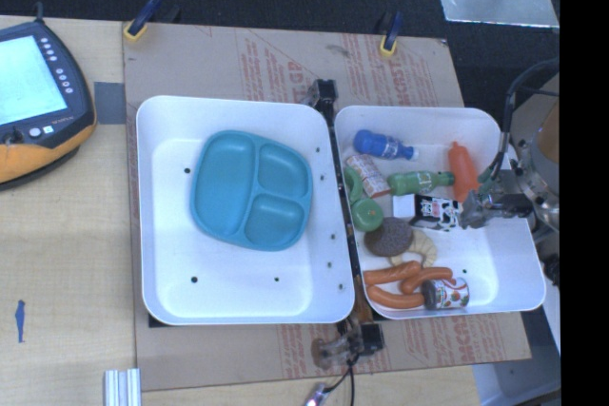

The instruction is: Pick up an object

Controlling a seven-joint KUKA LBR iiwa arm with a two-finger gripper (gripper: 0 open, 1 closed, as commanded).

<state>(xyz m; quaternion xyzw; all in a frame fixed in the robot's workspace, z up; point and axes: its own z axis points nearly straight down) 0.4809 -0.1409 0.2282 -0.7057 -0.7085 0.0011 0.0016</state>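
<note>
Camera view: at the far left a pendant (38,100) with a grey screen and orange casing lies on the wooden bench (57,242). A cardboard sheet (285,62) covers the middle of the bench, held at its far edge by two clamps (141,19).

On the cardboard the left bin (171,299) holds a teal plate (252,190) with three compartments, lying flat towards the far side.

The right bin (514,285), touching the left one, is crowded. Along its left side sit a tan packet (366,174), a green piece (364,207) and a dark brown round (388,238). Farther back lies a blue bottle (383,145); beside it a green bottle (421,182) points right. A black-and-white carton (436,210) lies near the middle, a pale curved piece (423,249) next to the brown round. At the near wall are two hot dogs (398,285) and a can (447,294) on its side. An orange carrot (463,168) lies towards the right wall.

The gripper (473,209) hangs low over the right bin, just right of the carton and near the carrot's end. Whether its pincer is spread or closed cannot be told, and nothing is visibly pinched in it.
</note>
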